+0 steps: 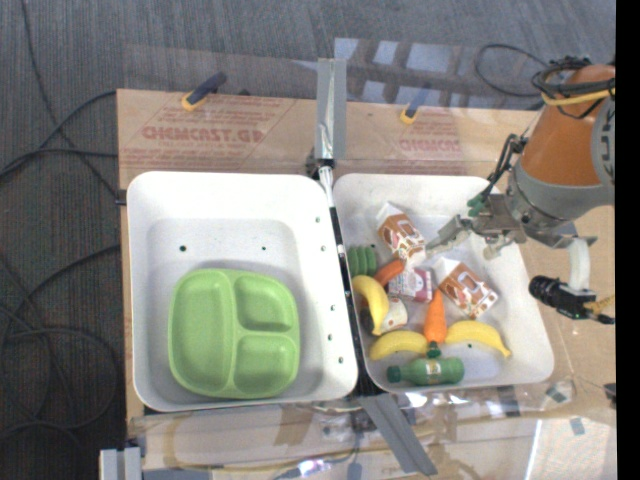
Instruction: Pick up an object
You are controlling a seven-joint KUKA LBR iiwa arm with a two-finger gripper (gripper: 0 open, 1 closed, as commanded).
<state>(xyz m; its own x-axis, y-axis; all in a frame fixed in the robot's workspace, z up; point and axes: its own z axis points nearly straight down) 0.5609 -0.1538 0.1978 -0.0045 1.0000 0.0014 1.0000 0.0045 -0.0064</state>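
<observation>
Worktop (220, 133): we see a brown board carrying two shallow white bins side by side.
Left bin (160, 208): we find a green divided plate (235, 331) lying flat in its lower half.
Right bin (525, 318): we see all the small items clustered in its left and lower part.
Arm (565, 153): we see it reaching in from the right, orange band uppermost, over the bin's upper right corner.
End effector (455, 233): we see it low over the bin's upper middle, pointing left; we cannot tell how far its fingers are spread, and we see nothing between them.
Bananas: we count three, one (370, 300) by the left wall, one (398, 344) below it, one (478, 335) to the lower right.
Green bottle (428, 371): it lies on its side along the bottom edge.
Carrot (435, 317): it stands between the two lower bananas.
Snack packets: one (401, 236) sits just left of the end effector, another (467, 290) below it, and a pinkish one (411, 284) lies between them.
</observation>
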